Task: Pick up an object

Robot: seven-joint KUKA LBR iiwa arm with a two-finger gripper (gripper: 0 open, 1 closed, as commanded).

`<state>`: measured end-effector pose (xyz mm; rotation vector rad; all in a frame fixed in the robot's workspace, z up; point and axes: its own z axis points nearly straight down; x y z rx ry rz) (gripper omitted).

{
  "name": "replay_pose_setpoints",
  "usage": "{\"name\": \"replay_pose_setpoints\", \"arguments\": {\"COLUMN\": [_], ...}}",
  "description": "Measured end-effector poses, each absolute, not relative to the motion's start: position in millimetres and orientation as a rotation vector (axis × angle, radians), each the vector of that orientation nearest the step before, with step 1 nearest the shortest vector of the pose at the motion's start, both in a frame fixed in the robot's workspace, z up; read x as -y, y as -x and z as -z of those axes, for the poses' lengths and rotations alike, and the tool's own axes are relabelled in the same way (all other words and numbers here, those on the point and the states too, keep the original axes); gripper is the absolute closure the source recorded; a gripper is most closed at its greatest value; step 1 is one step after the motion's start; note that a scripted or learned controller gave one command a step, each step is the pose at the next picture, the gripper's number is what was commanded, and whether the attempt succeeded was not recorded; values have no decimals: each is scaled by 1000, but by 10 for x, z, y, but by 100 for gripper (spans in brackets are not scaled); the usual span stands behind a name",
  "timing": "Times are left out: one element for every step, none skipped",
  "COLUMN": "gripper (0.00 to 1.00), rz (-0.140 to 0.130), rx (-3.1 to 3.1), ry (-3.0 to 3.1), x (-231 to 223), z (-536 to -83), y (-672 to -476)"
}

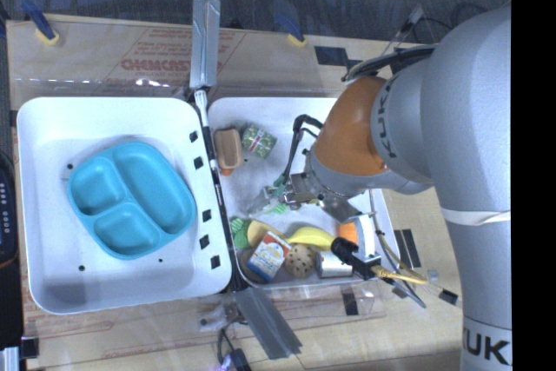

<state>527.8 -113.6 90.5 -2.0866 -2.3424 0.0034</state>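
I've got the gripper (291, 195) down in the right bin (261, 113), roughly mid-bin, but the wrist blocks it, so I honestly can't tell what state the claw's in or whether it has anything. Easiest grabs are the banana (310, 236) at about 5 o'clock from it, and the small green packet (258, 140) at 11. I'd drop straight onto one and avoid the clutter along the bottom wall.

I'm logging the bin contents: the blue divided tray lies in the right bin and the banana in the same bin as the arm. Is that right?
One thing is wrong: the camera view shows the blue divided tray in the left bin, not the right. The banana does lie in the right bin, where the arm reaches in.
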Motion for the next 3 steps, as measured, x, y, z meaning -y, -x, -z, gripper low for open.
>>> {"name": "replay_pose_setpoints", "arguments": {"gripper": [0, 0, 100], "rz": [-2, -4, -4], "rx": [2316, 2320, 2325], "ry": [2120, 2112, 2106], "x": [1089, 1141, 1139], "z": [-919, -910, -1010], "y": [-5820, -5290, -5298]}}
